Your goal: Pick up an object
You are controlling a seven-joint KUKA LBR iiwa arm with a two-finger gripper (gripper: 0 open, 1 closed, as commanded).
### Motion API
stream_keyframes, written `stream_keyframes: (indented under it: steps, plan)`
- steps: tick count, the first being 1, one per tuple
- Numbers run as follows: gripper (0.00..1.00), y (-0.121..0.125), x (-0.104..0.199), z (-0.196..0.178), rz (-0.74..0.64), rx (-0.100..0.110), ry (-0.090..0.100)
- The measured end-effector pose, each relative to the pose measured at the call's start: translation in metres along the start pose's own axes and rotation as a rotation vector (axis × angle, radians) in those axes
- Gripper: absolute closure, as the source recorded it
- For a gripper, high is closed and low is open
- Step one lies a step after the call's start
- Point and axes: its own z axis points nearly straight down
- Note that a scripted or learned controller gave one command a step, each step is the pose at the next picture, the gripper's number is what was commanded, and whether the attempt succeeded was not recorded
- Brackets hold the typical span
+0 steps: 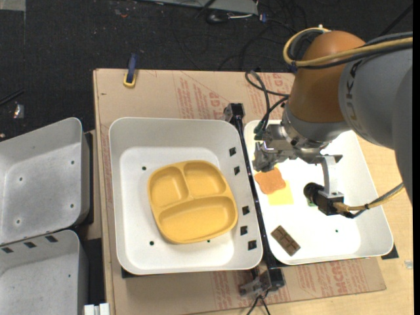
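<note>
Camera view looked down on a cardboard-topped bench (170, 87) set on a dark floor, with cables and a grey bar lying beyond its far edge. The arm (367, 77) came in from the right, grey with its orange band bulging above the wrist, and hung over the right bin (367, 241). Yellowish and black cables looped around its wrist and trailed off toward the right.

The left bin (131, 149) sat just beside the right one, the two parted by a black divider with small clips. In the left bin lay a yellow tray (192, 201) with three compartments, near the middle, tilted a little relative to the bin's walls.

Left of the bench stood two grey-white perforated panels (39, 176), apart from both bins.

The gripper (266, 161) pointed down at the near-left part of the right bin, close to the divider. Whether it stood wide or narrow could not be told, as the wrist hardware hid it from above. Just below it lay an orange piece (270, 181), overlapping a flat yellow square (282, 196); nothing showed the orange piece to be held. A black part (321, 199) on a white bracket hung off the wrist over the bin's middle.

A small brown block (285, 239) lay flat toward the near edge of the right bin, well apart from the gripper. A little yellow-and-blue clamp (131, 72) rested on the bench's far-left corner.
</note>
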Motion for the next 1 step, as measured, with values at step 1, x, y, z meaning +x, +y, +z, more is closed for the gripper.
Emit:
stream_keyframes:
  steps: [1]
  plan:
    - [1.0,0.0173,0.0497,0.01,0.0,-0.002,-0.001]
